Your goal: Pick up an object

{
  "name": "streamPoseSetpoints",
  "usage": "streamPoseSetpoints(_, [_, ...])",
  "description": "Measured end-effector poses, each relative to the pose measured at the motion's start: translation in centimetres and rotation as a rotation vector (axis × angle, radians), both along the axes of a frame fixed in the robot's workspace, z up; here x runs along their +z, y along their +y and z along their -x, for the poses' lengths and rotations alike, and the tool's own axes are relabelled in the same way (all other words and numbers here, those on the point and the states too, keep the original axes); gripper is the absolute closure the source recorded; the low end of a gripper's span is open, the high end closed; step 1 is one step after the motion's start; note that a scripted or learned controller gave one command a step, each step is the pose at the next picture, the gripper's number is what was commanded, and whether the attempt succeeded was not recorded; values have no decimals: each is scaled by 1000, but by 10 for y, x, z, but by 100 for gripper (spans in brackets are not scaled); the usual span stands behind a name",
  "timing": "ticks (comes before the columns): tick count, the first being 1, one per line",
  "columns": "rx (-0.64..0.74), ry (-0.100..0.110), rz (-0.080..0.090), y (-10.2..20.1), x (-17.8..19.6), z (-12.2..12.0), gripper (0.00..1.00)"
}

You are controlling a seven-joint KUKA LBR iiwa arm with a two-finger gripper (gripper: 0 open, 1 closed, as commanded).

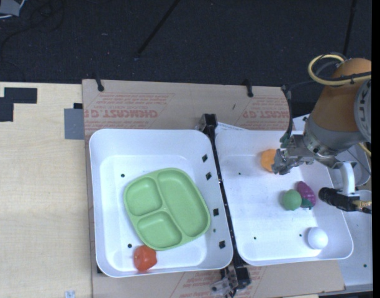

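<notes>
Gripper (pixel 282 164) low in right bin (pixel 264 253), jaws just beside orange object (pixel 268 160), which lies on their left, likely touching. Cannot tell whether they stand apart or closed. Good practice: centre over orange piece before closing. Green ball (pixel 292 199) and purple item (pixel 306 192) sit below the jaws; white ball (pixel 316 238) further. Wrist bulk hides contact.
</notes>
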State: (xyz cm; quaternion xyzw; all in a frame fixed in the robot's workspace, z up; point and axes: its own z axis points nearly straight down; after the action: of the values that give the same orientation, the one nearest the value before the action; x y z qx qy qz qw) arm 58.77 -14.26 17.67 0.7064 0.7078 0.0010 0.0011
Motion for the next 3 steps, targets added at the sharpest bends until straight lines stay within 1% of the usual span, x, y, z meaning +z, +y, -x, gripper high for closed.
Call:
streamPoseSetpoints(1, [-1, -1, 1, -8, 61, 2, 100])
streamPoseSetpoints(2, [-1, -1, 1, -9, 114, 2, 100])
streamPoseSetpoints(3, [2, 6, -2, 45, 115, 9, 100])
